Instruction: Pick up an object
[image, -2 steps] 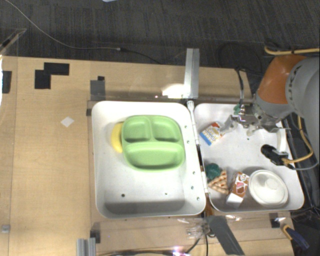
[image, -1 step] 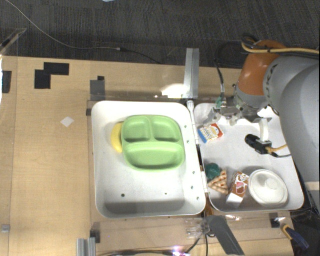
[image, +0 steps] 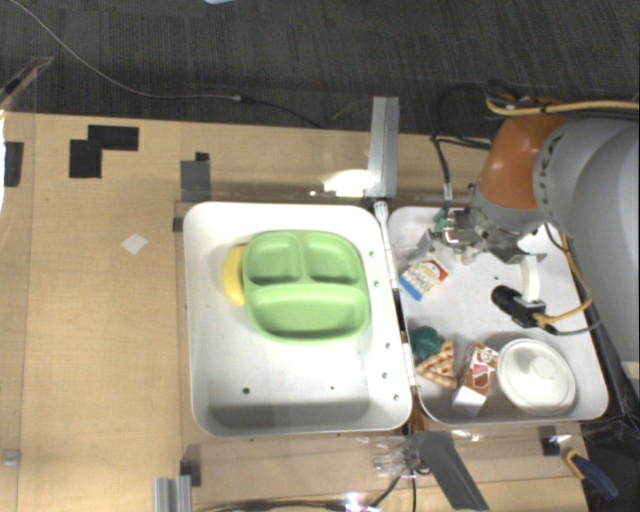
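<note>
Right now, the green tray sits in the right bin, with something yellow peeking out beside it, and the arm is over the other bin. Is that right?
Not quite. The camera view shows the green tray in the left bin, not the right one. The rest holds: something yellow peeks out at the tray's edge, and the arm is over the other bin.

Right bin (image: 590, 395), contents by clock face from bin centre:
- small printed packet (image: 424, 276), white with red and blue, lying flat, tilted, 10 o'clock
- dark green lump (image: 424, 340), 8 o'clock, touching pizza-slice toy (image: 437, 365)
- small carton (image: 477, 376), white, red-brown print, 6 o'clock
- white round bowl (image: 536, 373), upright, 5 o'clock
</note>
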